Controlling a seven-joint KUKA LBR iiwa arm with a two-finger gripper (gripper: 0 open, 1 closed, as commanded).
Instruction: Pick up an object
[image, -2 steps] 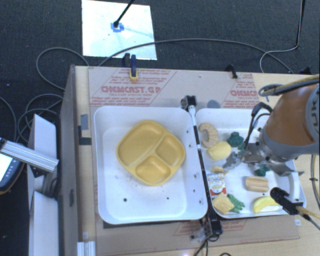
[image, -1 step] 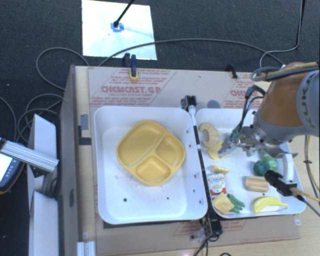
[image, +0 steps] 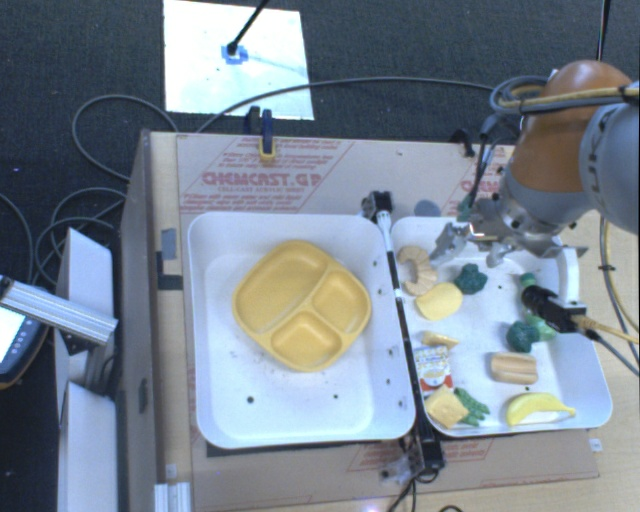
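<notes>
While end effector (image: 462, 238) hovers, seemingly spread, over right bin (image: 598, 385), croissant (image: 416, 267), broccoli (image: 470, 278), lemon (image: 439, 301) crowd below.

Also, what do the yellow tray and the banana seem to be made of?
Tray: likely moulded plastic, with a smooth matte surface, an even yellow colour and three pressed compartments. Banana: probably toy plastic, with a uniform bright colour and a slight sheen, though foam is possible.

Light: bright, even, from above | Glare: white bins (image: 300, 420) near washed out, pale floor sheet (image: 235, 60) blown out | Shadows: soft, short under the yellow tray (image: 300, 305) | Focus: slightly soft, grainy throughout | Surroundings: dark carpet, dim
</notes>
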